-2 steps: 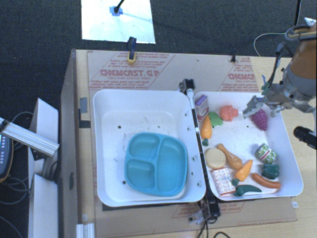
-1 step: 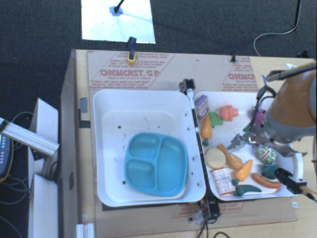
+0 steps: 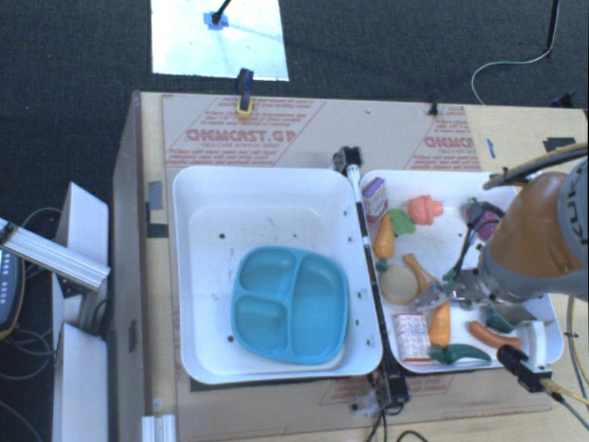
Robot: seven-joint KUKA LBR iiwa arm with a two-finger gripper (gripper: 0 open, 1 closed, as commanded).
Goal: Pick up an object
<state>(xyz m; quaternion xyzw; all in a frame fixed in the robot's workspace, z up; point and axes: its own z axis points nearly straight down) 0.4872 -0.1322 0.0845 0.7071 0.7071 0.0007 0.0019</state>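
The right bin [image 3: 460,184] holds several toy foods. Among them are a small purple and white carton [image 3: 373,197], an upright orange carrot [image 3: 385,238], a green piece [image 3: 401,221], a pink-orange piece [image 3: 424,210] and a tan drumstick [image 3: 415,269] beside a beige round piece [image 3: 398,287]. Along the front lie a red and white packet [image 3: 411,335], a second orange carrot [image 3: 441,323], a green pod [image 3: 466,353] and an orange sausage [image 3: 491,335]. My gripper [image 3: 440,293] is low in this bin, just above the second carrot and right of the drumstick. Nothing is visibly held.
The left bin [image 3: 212,201] holds a blue divided plate [image 3: 291,306]. The arm's grey and orange wrist [image 3: 538,238] covers the right bin's right side. A purple piece [image 3: 480,215] lies by the wrist. A black clamp [image 3: 349,160] sits on the rim between the bins.
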